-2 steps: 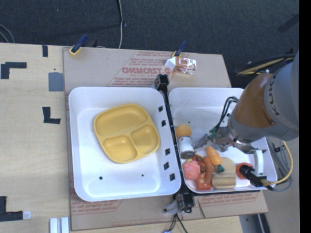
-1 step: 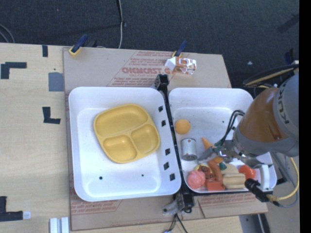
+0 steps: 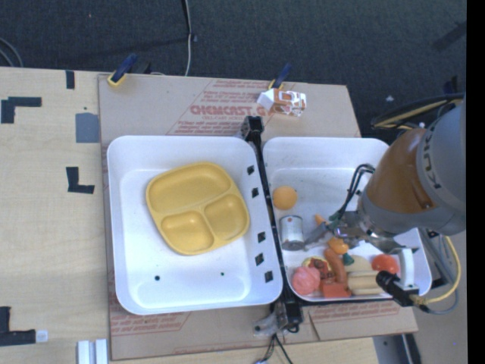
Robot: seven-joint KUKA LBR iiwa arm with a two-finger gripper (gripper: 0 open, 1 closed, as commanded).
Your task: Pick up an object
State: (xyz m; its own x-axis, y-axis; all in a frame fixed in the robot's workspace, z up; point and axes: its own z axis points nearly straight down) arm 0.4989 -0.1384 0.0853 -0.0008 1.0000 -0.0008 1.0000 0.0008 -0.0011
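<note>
My gripper (image 3: 327,232) is down in the right bin (image 3: 318,152), under the arm's orange band (image 3: 402,177). It hangs over a cluster of small toys. A silver can (image 3: 292,230) lies just left of it, and a small orange piece (image 3: 339,245) sits right below it. An orange ball (image 3: 284,197) rests farther up and left. Along the bin's near edge lie a pink ball (image 3: 306,279), a red sausage-like piece (image 3: 336,267), a beige block (image 3: 364,283) and a red round piece (image 3: 385,263). The arm hides the bin's right part.
The left bin (image 3: 125,203) holds a yellow divided plate (image 3: 198,207). A black divider (image 3: 261,196) runs between the bins. A crumpled wrapper (image 3: 284,101) lies on the cardboard behind them. A black cable (image 3: 355,188) loops beside the wrist.
</note>
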